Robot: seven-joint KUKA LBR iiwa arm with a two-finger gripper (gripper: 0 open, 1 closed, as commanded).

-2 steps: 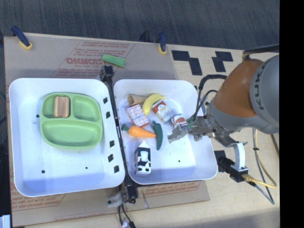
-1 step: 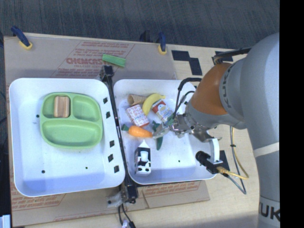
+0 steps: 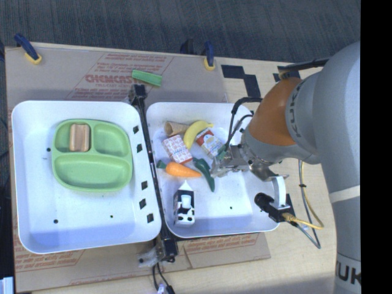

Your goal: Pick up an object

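Standing nearest in the right bin (image 3: 260, 222), a small black-and-white milk carton (image 3: 184, 206) sits upright and apart from the other things. Beyond it lies a cluster: an orange carrot (image 3: 181, 171) touching a green pepper (image 3: 204, 173), then a red-and-white packet (image 3: 176, 147), a second small packet (image 3: 210, 143), a yellow banana (image 3: 196, 132) and, farthest, a tan cone-shaped piece (image 3: 174, 128). The gripper (image 3: 224, 166) reaches in from the right and hangs low at the cluster's right edge, just beside the pepper and the small packet; I cannot tell how its jaws are set, nor whether anything sits between them. Every object looks to be resting in the bin, so I judge the pick not yet made: closing and lifting remain. The left bin (image 3: 30, 225) holds a green divided tray (image 3: 93, 175) with a brown block (image 3: 78, 137) in its far-left compartment.
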